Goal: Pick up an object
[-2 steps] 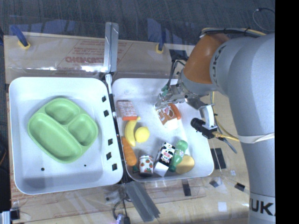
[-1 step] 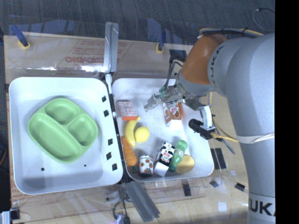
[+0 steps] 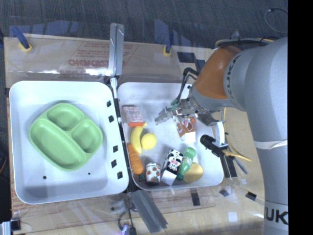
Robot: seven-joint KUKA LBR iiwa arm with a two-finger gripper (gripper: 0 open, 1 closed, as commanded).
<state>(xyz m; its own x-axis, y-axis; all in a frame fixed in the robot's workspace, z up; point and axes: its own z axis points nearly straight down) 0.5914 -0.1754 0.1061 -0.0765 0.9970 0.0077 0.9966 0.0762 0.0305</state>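
Landmark: the right bin (image 3: pixel 146 89).

Nearest the camera, along that bin's front wall: a small patterned cup (image 3: pixel 153 173), a black-and-white cow-print carton (image 3: pixel 171 164), a green bottle (image 3: pixel 186 161) and a tan rounded piece (image 3: pixel 194 172), all packed touching or nearly so. Risk: a descent here clips a neighbour and drags two things at once.

Just behind, by the bin's left wall: a carrot (image 3: pixel 135 159), a banana (image 3: pixel 136 136) and a lemon (image 3: pixel 148 141) touching the banana. The lemon is round and would likely roll out of a pinch.

Farther in: a reddish snack packet (image 3: pixel 132 114) lying flat, hard to get under.

Toward the bin's back right: the claw (image 3: pixel 172 112) hangs over bare floor, fingers splayed wide, nothing between them. A brown-and-white sachet (image 3: pixel 187 127) lies just beside it. Likely target; it is thin and flat, so closing could slip over it and come up empty.

Left of the right bin, the other bin holds a green divided plate (image 3: pixel 66 135), well apart.
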